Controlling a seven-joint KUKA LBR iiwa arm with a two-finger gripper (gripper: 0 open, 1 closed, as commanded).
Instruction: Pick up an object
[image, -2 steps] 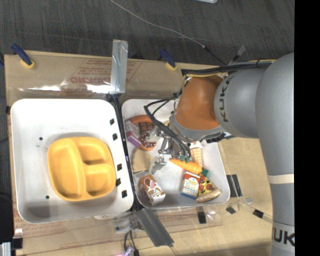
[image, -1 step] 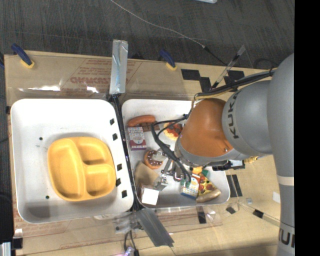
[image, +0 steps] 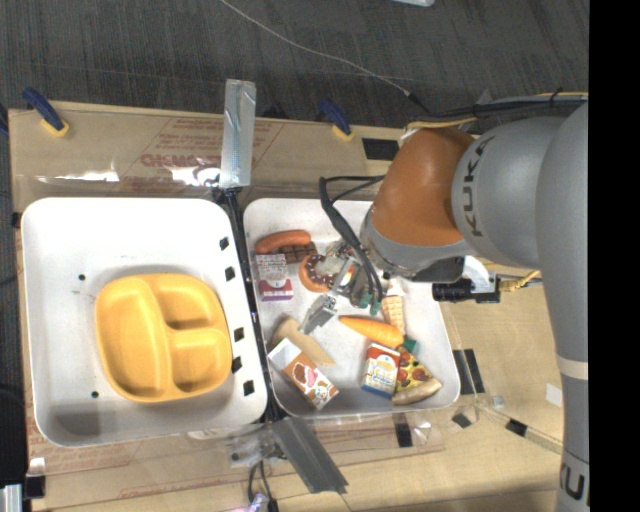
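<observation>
My gripper (image: 326, 291) hangs low over the middle of the right bin (image: 436, 330), open, and I see nothing between its fingers. One finger (image: 319, 314) points at a tan wooden piece (image: 302, 341). The other lies by a chocolate donut (image: 317, 268). A sausage in a bun (image: 283, 241) sits at the bin's far left. An orange carrot (image: 371, 328) lies just right of the gripper. A small red-and-white card (image: 274, 277) rests against the left wall. The wrist hides part of the bin's far right.
Along the right bin's near side lie a printed box (image: 309, 380), a small carton (image: 380, 369) and a pizza slice (image: 417, 379). The left bin (image: 60, 230) holds a yellow divided tray (image: 163, 334). The grey arm (image: 520, 170) covers the bench to the right.
</observation>
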